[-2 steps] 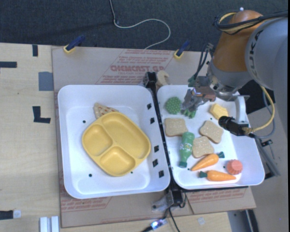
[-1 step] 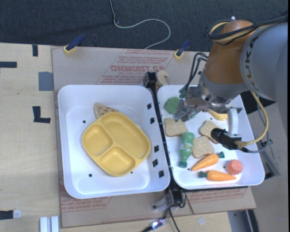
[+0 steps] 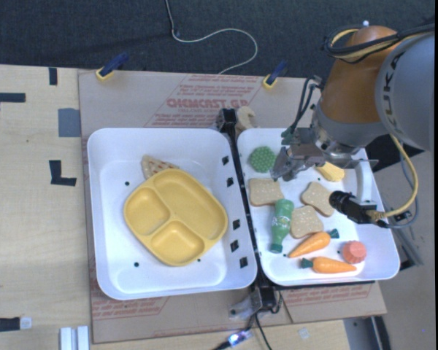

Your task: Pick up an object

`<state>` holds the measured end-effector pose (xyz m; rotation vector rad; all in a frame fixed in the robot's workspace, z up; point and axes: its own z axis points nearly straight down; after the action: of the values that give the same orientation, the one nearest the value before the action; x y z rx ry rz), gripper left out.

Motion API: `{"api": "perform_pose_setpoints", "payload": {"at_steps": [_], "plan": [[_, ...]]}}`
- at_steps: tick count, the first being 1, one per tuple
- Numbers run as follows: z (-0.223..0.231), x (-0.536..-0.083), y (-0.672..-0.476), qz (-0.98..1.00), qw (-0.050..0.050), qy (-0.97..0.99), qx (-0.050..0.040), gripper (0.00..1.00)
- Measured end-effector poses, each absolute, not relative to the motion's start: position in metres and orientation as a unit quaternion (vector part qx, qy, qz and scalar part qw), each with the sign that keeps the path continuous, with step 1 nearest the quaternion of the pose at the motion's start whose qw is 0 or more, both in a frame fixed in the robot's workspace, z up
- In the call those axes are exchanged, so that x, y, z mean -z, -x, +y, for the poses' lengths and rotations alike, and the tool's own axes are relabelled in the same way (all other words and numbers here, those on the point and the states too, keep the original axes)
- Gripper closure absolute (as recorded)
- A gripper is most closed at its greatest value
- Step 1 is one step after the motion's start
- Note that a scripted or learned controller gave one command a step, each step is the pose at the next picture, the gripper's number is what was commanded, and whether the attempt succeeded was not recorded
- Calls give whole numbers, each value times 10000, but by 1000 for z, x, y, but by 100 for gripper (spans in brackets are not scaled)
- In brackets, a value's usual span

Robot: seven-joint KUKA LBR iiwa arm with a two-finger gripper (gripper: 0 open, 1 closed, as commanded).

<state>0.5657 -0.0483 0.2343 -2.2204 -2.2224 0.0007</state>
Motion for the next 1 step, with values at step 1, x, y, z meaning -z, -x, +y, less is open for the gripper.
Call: {"api": "perform_pose_setpoints", "payload": {"at_steps": [1], "plan": [[-53, -229, -573, -7077, 6, 7065, -7, 100]]}}
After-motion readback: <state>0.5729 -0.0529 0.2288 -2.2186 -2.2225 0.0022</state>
